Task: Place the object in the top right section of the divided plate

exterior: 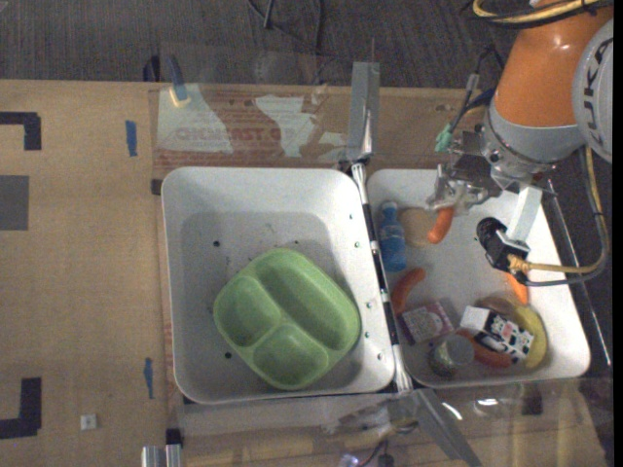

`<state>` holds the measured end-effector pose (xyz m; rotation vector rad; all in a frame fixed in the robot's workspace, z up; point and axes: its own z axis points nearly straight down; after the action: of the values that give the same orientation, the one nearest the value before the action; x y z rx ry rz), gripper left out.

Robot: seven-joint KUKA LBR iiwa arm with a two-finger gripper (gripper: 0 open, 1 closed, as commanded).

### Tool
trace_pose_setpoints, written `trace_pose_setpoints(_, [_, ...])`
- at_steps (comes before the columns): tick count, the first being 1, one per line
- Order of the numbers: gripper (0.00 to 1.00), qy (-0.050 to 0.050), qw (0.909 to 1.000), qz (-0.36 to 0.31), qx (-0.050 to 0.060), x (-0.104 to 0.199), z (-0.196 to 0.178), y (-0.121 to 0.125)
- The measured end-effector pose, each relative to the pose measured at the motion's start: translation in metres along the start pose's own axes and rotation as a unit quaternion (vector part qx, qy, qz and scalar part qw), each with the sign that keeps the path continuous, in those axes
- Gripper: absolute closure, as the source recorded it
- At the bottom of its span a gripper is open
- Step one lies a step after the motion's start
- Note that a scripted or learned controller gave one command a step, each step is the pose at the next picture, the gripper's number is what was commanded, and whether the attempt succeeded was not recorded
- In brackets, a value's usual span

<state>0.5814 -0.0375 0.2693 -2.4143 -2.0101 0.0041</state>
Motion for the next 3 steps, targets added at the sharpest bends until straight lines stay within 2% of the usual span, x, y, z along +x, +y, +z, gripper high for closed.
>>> trace_pose_setpoints(1, [1.0,0.001,0.999,0.046,0.001,0.103,0.039,-0.03])
trace_pose_setpoints(2, [1.0,0.001,0.9915,0.13,0.0,0.183,0.123,0.014])
trace_pose_setpoints(3, [1.0,0.001,0.9882,0.153,0.001,0.168,0.084,-0.085])
